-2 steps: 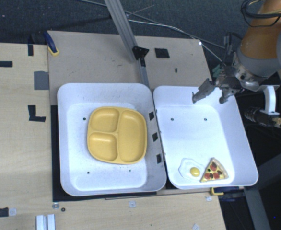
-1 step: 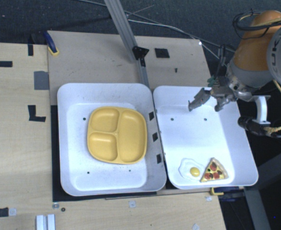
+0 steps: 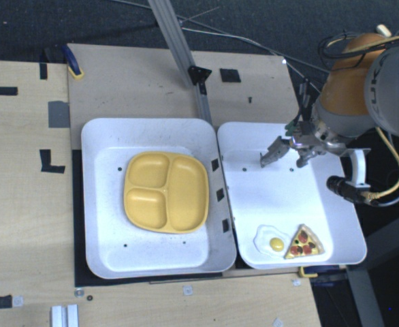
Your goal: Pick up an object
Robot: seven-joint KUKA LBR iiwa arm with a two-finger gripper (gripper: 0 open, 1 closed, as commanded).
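Two bins, one gripper point(image 3: 286, 154) poised at the approach step.
Fingers spread apart and bare, it hangs over the right bin's point(image 3: 336, 203) far edge; the fried egg point(image 3: 270, 240) and pizza slice point(image 3: 304, 242) lie near the bin's near right corner, so the next move likely calls for travel there, then descent.

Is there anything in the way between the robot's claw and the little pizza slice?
No. In the camera view, only bare white floor of the right bin lies between the gripper and the pizza slice. The fried egg sits beside the slice.
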